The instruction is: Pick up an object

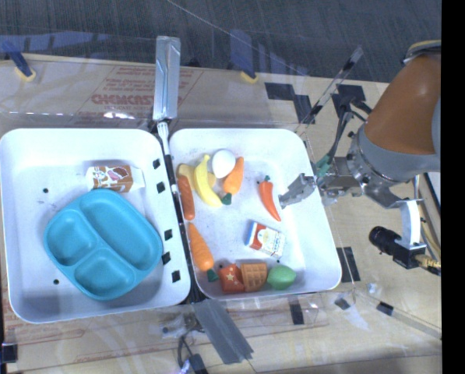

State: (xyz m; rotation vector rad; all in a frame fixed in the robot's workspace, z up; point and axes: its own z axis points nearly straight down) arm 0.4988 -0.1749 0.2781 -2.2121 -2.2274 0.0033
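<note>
Orange carrot [269, 199] lies just left of your hand [297, 190], long axis running far-to-near, slightly tilted; hand grasps nothing, open or clenched unclear.

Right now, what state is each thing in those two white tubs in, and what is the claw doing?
Claw: over the right tub's right edge, holding nothing visible.
Blue plate: flat in the left tub, compartments bare.
Brown carton: lying beside the plate.
Banana: lying, touching the egg.
Egg: resting on the banana.
Small carrot: lying alone, near the claw.
White carton: lying flat.
Green lime: at the front wall.
</note>
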